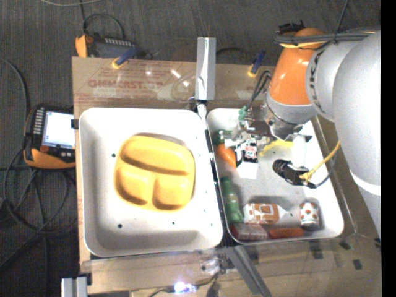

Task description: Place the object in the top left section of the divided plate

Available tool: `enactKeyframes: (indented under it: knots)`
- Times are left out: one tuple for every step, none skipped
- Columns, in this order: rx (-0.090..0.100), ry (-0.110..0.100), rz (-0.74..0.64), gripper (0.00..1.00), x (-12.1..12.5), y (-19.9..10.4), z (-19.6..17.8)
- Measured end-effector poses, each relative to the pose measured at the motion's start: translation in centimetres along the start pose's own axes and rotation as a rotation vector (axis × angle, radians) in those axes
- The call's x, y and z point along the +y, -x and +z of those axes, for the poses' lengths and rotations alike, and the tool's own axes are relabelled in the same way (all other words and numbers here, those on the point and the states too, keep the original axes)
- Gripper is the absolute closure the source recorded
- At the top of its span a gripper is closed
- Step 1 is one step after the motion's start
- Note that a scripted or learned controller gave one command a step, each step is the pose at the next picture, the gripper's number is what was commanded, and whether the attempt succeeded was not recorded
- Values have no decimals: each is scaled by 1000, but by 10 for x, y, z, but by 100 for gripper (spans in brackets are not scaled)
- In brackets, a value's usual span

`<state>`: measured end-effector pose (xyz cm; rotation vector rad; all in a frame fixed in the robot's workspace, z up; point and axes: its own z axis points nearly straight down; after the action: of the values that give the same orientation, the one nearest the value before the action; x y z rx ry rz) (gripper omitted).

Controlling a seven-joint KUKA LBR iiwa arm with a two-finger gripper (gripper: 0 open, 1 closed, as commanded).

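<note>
1. Yellow and glossy, the divided plate (156, 172) is sitting flat in the middle of the left bin (93, 228) in the camera view, with the bin's white floor showing all around it.
2. The plate is showing three hollows: one long one across its far side and two smaller ones side by side on its near side.
3. The right bin (328, 224) is holding the loose things, and which of them the task means cannot be told for certain.
4. The orange piece (226, 156), tapered like a carrot, is lying in the far half of the right bin, close against the bin's left wall. It is well apart from the plate, with the two bins' meeting walls standing between them.
5. The gripper (249, 146) is hanging low over the far half of the right bin, just beside the orange piece on its right. Whether it is touching the piece cannot be told. How wide it is standing, and whether it is gripping anything, cannot be told either, since the tool's own parts are crowding that spot.
6. The arm (346, 73), grey with an orange band, is reaching in from the right.
7. A green bottle (232, 203) is lying along the same left wall, nearer the camera than the orange piece.
8. A white-and-orange box (265, 213) and a small can (309, 213) are resting near the bin's near wall, with a red item (272, 232) lying along that wall.
9. A cardboard sheet (124, 82) is lying under the bins, and a handheld screen (52, 135) is resting on the floor to the left.
</note>
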<state>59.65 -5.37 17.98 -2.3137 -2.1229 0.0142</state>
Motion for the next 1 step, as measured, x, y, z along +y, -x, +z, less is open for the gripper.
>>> enactKeyframes:
  knots:
    - [4, 0, -169, 100, -43, -56, 0]
